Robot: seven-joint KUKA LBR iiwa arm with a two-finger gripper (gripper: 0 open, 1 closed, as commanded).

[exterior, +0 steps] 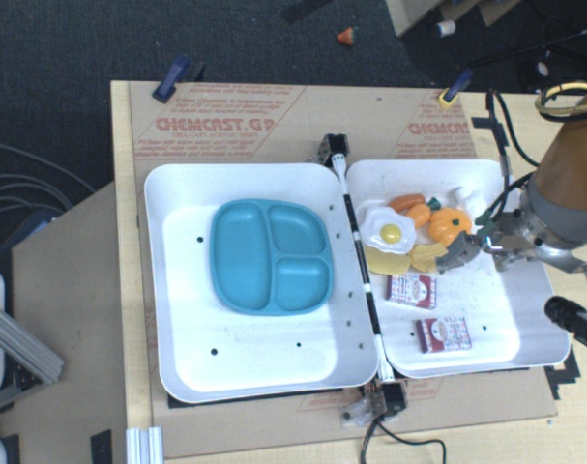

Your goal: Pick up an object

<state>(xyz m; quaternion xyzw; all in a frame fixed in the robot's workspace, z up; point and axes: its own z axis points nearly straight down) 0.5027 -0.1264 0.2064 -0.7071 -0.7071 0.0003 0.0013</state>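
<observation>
Camera view shows you the claw low over the right bin, reaching in from the right. You cannot tell from this angle whether it is apart or together, and nothing can be seen gripped in it.

Just left of its tip lies a yellow banana, close enough that touching cannot be ruled out. Right above the tip sits an orange fruit. Further left of the claw you see a fried egg, overlapping the banana's near end, and up and left of the claw a carrot lies beside the orange fruit. Below and left of the claw rests a small red-and-white packet; a second packet lies below that, nearer the bin's front edge.

Well to the left of the claw, past the black divider, the left bin holds a blue divided plate, lying flat. Both bins rest on a cardboard sheet spread over the bench.
</observation>
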